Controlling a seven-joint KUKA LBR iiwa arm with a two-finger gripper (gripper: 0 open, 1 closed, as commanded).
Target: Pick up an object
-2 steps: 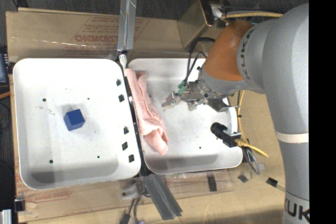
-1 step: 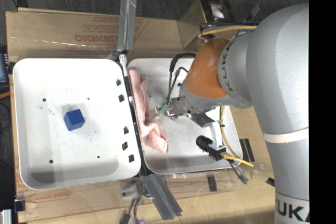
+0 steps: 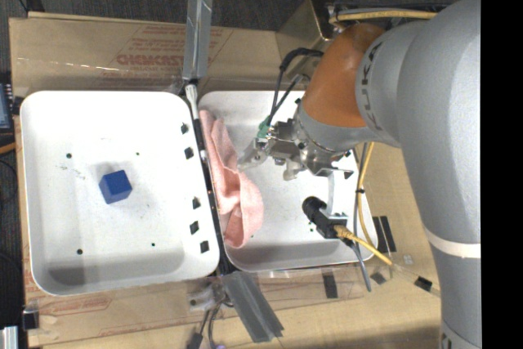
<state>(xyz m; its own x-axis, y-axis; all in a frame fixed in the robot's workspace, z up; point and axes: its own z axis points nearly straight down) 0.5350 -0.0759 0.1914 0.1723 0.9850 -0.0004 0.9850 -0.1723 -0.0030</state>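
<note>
Right now the gripper [image 3: 255, 149], state unclear, hangs beside the pink cloth [image 3: 231, 190]; blue cube [image 3: 115, 185] sits well apart.

blue cube [image 3: 116, 185] sits alone in left bin [image 3: 49, 118] | pink cloth [image 3: 232, 192] bunched along right bin's [image 3: 278, 259] left wall | gripper [image 3: 255, 149] hovers mid-frame, right by the cloth

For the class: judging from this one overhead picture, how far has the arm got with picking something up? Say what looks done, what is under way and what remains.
Done: the arm has reached into the right bin, its gripper low beside the pink cloth along that bin's left wall. Under way: an approach to the cloth, it seems; nothing visibly sits between the fingers. Left: gripping and lifting. The blue cube lies untouched in the left bin.
</note>
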